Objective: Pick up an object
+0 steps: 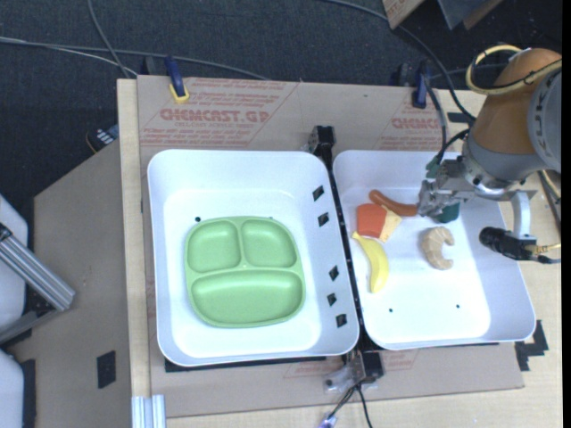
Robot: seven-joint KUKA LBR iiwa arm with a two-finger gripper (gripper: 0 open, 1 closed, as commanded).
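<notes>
Sausage (393, 204), small light toy, likely slick plastic; sits at 9 o'clock of my gripper (439, 205). Finger state: cannot tell. Grasp mid-length, across narrow width.

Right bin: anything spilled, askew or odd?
Nothing stands out. Banana, orange wedge, sausage and beige piece all lie inside the right bin. The gripper hovers beside the sausage.

Gripper (436, 205) over sausage (393, 204) — right bin (500, 315)

Right bin's (500, 315) front half lies open; banana (375, 264) and pastry (437, 247) crowd its middle.
</notes>
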